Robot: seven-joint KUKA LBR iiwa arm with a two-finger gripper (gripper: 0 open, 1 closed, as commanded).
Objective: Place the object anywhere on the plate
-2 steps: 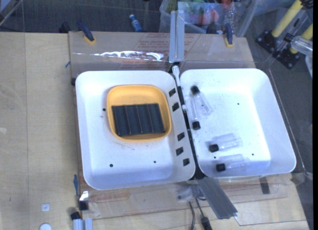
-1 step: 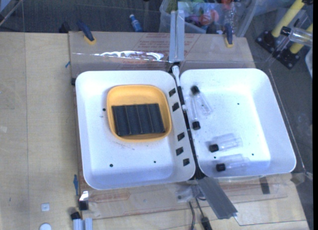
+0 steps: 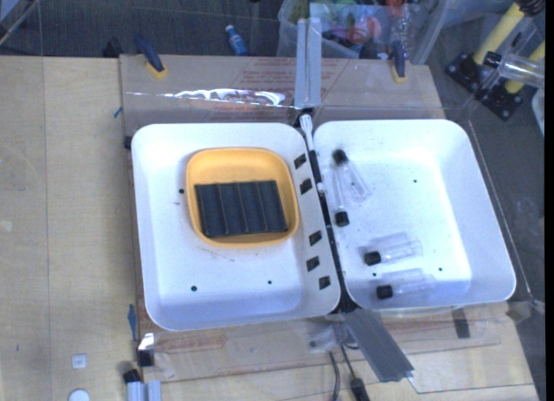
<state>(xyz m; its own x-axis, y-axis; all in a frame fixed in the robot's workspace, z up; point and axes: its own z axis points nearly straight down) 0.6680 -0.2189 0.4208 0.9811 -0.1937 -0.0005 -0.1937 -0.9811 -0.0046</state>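
- In the left bin (image 3: 156, 295), a yellow plate (image 3: 242, 164) is sitting toward the far edge, and a dark ribbed block (image 3: 241, 209) is already lying on it, covering most of its middle.
- In the right bin (image 3: 450, 174), clear plastic vials with black caps are lying on their sides: one vial (image 3: 348, 181) near the divider at the far side, a second vial (image 3: 394, 248) and a third vial (image 3: 407, 285) close to the near edge.
- I am judging the vials as light, stiff and slippery; they are likely rolling easily, so gripping across the middle of the body is looking safest.
- The two near vials are lying close to the bin's near wall, leaving little room there; the bin's centre is giving open room.
- About the gripper, I cannot tell its state.
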